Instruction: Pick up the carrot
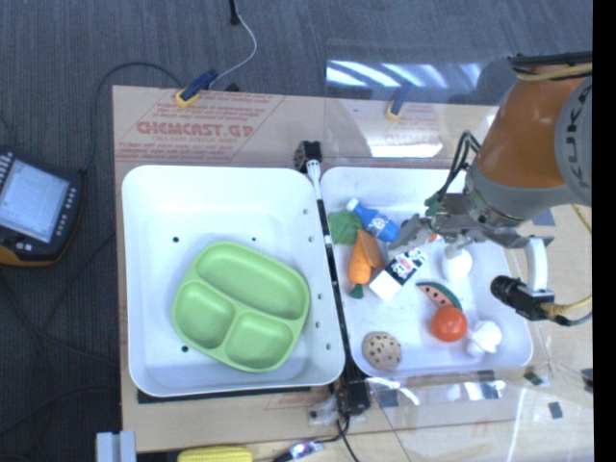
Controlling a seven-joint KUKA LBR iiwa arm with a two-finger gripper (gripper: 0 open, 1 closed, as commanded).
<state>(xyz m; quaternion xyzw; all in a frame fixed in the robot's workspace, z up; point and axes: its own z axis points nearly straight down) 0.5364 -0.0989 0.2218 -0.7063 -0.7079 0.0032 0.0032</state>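
The carrot [364,256] is orange with a green leafy top and lies in the right bin [515,354] near its left wall, tilted, pointing down-left. A blue bottle [375,222] lies just above it, and a black-and-white carton [397,275] touches its right side. My gripper [435,227] hangs over the middle of the right bin, to the right of the carrot and apart from it, under the grey wrist with the orange band. Nothing shows held in it.
Also in the right bin lie a watermelon slice [441,294], a red tomato [449,324], a cookie [382,350] and two white items [457,263] [484,337]. The left bin [144,219] holds a green divided plate [242,304]. A black cable connector [520,296] hangs by the arm.
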